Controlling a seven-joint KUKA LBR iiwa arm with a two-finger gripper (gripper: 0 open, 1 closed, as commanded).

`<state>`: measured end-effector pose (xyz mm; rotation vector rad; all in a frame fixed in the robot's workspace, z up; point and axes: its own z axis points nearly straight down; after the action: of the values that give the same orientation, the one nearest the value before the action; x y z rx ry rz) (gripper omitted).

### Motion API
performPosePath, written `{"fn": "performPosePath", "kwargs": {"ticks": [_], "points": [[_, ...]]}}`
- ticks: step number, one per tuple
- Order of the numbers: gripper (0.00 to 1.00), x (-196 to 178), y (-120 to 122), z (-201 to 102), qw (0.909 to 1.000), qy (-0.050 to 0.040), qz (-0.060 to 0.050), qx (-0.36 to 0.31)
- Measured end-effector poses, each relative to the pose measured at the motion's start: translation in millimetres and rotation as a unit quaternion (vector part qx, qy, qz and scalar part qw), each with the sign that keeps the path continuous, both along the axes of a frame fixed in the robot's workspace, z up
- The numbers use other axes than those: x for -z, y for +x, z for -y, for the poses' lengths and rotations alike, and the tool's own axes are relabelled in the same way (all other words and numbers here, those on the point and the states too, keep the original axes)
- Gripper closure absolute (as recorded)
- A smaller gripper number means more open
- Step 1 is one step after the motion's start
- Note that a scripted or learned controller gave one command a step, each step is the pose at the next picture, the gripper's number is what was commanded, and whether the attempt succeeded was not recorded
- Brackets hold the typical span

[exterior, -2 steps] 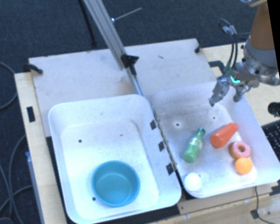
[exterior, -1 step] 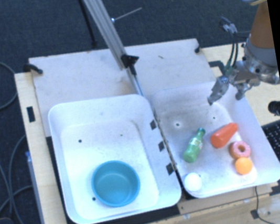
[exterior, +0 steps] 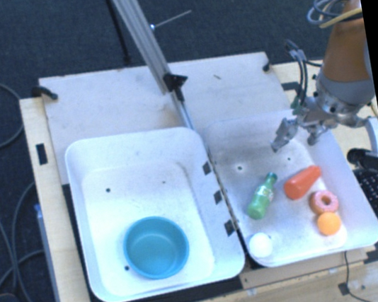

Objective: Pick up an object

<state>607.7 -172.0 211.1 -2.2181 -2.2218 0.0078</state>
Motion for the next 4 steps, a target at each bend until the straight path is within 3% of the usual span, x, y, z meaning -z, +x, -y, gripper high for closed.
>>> {"fn": "performPosePath", "kwargs": {"ticks": [2,3,4], "points": [[0.0,112,1,12,1.0,-0.0001,0.0,0.002],[1.0,94,4,13,1.0,-0.0002,0.007,0.003],[1.0,27,12,18,1.0,0.0008,0.007,0.0]]}}
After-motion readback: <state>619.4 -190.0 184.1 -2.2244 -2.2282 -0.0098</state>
